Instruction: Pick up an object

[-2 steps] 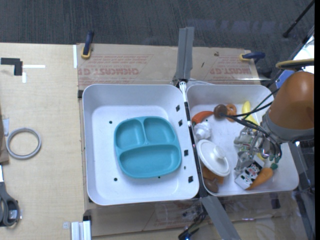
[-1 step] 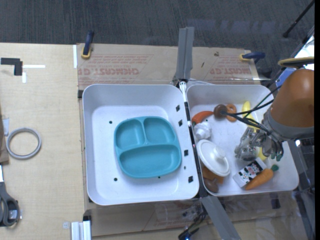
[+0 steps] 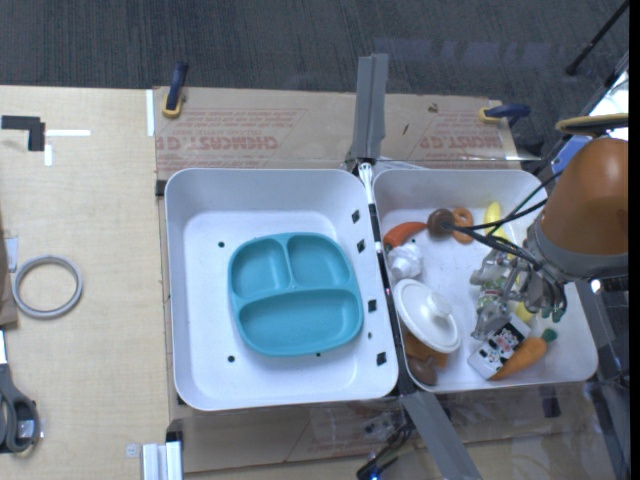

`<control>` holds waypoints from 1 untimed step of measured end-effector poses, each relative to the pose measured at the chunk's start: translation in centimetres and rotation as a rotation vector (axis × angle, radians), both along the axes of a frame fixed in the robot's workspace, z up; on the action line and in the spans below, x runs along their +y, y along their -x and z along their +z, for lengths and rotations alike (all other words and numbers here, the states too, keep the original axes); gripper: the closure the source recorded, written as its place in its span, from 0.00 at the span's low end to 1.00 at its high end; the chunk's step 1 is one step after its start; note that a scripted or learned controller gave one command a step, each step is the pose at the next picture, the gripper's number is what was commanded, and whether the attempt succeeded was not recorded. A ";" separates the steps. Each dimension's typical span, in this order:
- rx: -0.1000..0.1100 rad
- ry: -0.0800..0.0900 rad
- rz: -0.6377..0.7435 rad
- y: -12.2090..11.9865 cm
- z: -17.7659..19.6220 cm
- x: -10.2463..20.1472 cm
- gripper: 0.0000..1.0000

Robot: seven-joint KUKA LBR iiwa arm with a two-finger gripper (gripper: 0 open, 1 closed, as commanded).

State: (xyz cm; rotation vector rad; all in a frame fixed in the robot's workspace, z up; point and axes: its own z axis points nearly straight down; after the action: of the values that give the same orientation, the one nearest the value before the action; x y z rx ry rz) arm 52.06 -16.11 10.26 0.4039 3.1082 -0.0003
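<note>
Orange plastic carrot [image 3: 526,355], nearest rim, right white bin [image 3: 455,176] | white domed lid [image 3: 428,314], left of claw | metal claw [image 3: 497,303] poised low over clutter, likely seeking a grasp; opening indiscernible | teal divided plate [image 3: 296,294], left white bin [image 3: 200,268] | red pepper [image 3: 402,233], far corner.

One fixed overhead camera looks down aslant.

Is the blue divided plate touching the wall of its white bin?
Apart. In the camera view, the blue divided plate lies in the middle of the left bin, with bare white floor visible all around it.
</note>
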 end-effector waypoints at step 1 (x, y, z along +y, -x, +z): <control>0.001 -0.001 -0.002 -0.2 -1.0 -0.7 0.00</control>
State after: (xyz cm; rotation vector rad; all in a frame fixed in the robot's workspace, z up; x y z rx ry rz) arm 52.21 -16.81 9.31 0.4070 3.1089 0.0006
